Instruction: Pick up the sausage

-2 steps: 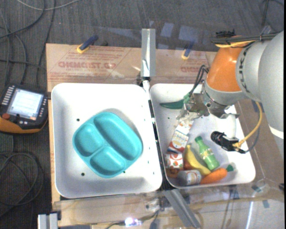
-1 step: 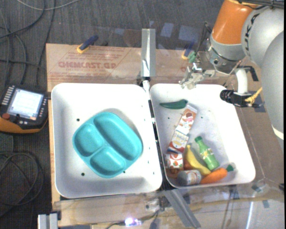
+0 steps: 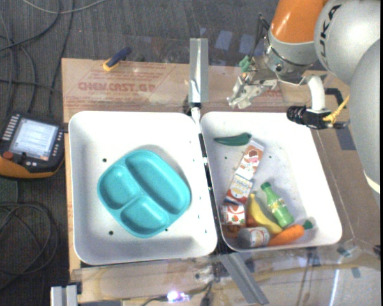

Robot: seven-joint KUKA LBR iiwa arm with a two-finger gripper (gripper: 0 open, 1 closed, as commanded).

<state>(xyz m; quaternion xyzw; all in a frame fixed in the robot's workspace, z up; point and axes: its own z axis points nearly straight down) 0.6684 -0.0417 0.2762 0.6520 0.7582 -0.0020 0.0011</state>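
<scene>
A teal three-compartment plastic tray (image 3: 144, 192) lies in the left white bin (image 3: 83, 132). In the right white bin (image 3: 319, 171), at the near wall, a short reddish-brown piece, probably the sausage (image 3: 253, 236), lies between a small can (image 3: 233, 214) and an orange carrot (image 3: 287, 234). The gripper (image 3: 245, 95) hangs beyond that bin's far rim; its opening cannot be told.
</scene>
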